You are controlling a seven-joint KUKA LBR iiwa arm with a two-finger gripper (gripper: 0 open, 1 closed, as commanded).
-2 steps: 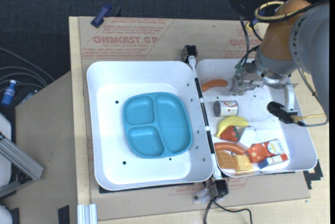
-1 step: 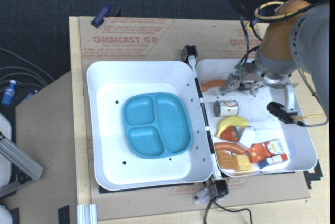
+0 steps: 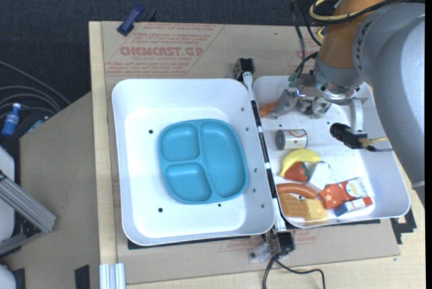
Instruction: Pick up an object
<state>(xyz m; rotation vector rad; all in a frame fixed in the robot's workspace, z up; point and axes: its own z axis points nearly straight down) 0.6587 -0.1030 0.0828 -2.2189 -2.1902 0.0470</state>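
Count two white bins: in the left bin one blue plate; in the right bin one can, banana, hot dog, red carton and orange piece. Find the can at six o'clock from the claw, near but apart, on its side, long axis three-to-nine. Cannot tell the claw's state.

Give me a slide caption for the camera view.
KUKA gripper over the back of the right bin, near a small can and toy banana; blue divided plate lies in the left bin.
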